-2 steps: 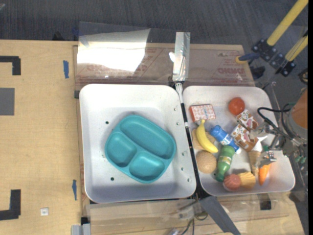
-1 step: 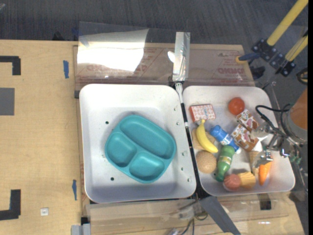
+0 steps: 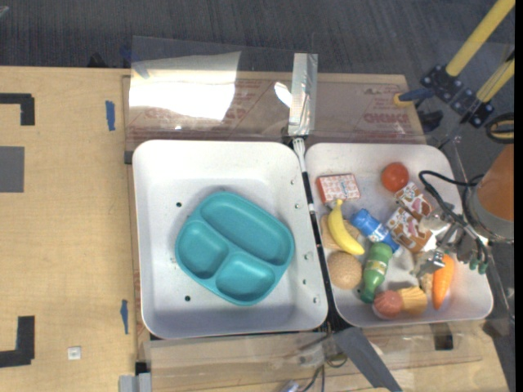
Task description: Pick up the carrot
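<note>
Carrot point(image 3: 442, 282) first: you'll find it in the right bin point(image 3: 482, 307), near the right wall toward the front corner, standing roughly on end in the picture with its thick end up and its tip pointing toward the front edge. It looks like a small moulded plastic toy, so judge it light, stiff and smooth enough to slip; its taper means you would do best to close across the thicker upper half, not the narrow tip. The gripper point(image 3: 448, 247) sits just above and beside that thick end, under a tangle of cable, and you cannot tell from this angle how it is set or whether it touches the carrot. Just to the carrot's left lie a yellow corn cob point(image 3: 413, 300) and a glossy green bottle point(image 3: 377, 269), both close enough to get nudged. The left bin point(image 3: 155, 219) holds a teal divided tray point(image 3: 234, 247), smooth and rounded.
</note>
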`<state>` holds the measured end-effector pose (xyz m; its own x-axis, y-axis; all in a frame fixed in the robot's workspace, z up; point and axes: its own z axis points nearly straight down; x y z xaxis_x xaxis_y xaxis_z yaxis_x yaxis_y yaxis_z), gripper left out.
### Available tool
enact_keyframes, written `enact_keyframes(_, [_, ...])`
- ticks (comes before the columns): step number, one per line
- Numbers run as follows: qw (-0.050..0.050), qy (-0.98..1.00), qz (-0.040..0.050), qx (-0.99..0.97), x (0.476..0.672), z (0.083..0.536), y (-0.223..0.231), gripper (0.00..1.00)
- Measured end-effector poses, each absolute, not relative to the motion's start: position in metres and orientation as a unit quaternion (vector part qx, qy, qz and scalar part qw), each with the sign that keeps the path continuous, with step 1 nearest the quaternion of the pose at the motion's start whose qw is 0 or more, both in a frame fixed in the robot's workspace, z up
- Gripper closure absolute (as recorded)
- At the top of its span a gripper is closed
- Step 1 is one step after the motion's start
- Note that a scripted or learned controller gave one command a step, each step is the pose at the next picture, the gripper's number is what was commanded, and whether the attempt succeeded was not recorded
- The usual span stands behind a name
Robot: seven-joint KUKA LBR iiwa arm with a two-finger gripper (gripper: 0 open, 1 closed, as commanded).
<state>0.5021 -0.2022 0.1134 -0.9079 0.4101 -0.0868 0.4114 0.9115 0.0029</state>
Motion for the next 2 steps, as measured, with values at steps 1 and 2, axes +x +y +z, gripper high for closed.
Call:
enact_keyframes(1, [0.044, 0.969, -0.0077, 0.241, 0.5014, 0.1133, -0.1973, 0.00])
enact_keyframes(2, [0.043, 0.958, -0.0047, 0.282, 0.5015, 0.1130, -0.1937, 0.00])
